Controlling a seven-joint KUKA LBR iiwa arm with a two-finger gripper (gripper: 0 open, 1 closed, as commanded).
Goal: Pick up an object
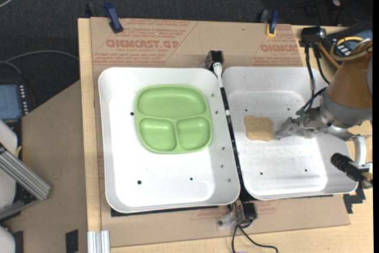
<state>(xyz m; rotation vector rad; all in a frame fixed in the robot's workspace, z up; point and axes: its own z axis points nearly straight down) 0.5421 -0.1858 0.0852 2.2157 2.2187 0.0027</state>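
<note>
A tan, roughly square lump (258, 128) lies on the floor of the right bin (296, 181), near its left wall. My gripper (284, 129) is low in that bin, just to the right of the lump and pointing left at it, its tip close to or touching the lump's right edge. The lump rests on the bin floor and is not lifted. The grey arm with its orange band (349, 83) comes in from the right edge over the bin's right rim.
A green divided plate (173, 118) with three compartments sits in the left bin (160, 186). A black ridge (228, 127) with clips separates the two bins. Cables and a black bracket (349, 166) hang at the right bin's right rim.
</note>
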